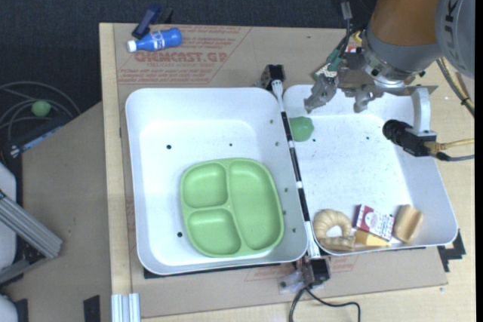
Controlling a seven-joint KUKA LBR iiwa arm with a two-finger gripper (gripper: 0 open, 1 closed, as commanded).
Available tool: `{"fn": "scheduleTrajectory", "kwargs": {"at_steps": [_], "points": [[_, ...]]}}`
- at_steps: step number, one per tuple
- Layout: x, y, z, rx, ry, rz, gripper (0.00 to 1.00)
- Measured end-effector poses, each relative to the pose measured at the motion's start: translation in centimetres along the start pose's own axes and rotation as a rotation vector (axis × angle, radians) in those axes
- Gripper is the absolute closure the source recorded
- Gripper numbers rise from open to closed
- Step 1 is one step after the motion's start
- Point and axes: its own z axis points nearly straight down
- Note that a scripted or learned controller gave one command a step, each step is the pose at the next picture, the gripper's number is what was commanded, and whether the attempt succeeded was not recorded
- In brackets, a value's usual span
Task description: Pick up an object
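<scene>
So far nothing has been picked up. The tool (341, 93) hangs over the far end of the right bin (377, 154), its two fingers spread wide with only bare white floor showing between them. I judge the grasp not yet made: no object sits between the fingers.

Taking the right bin as the landmark, a small green ball (301, 128) lies against its left wall, near the far end, just beside and a little nearer the camera than the tool's left finger. It looks like the closest candidate, though I cannot say it is the one aimed at. Along the bin's near edge sits a cluster: a bagel-like ring (333, 228), a small red-and-white box (374, 222) and a tan block (408, 221), close together and well apart from the tool.

Left of the right bin, the other bin (151, 124) holds a green divided plate (230, 206). Beyond that, on the desk (226, 56), lies a blue-and-white bottle (155, 40).

What remains is the whole job: lower onto an object, close, and lift.
</scene>
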Motion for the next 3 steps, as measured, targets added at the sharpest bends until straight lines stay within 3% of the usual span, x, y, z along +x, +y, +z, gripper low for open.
{"fn": "scheduleTrajectory", "kwargs": {"at_steps": [1, 2, 3], "points": [[-2.9, 3.8, 8.1, 0.005, 0.0, 0.0, 0.0], [-7.1, 7.2, 13.6, 0.002, 0.0, 0.001, 0.0], [-6.6, 7.2, 18.1, 0.005, 0.001, -0.002, 0.0]]}}
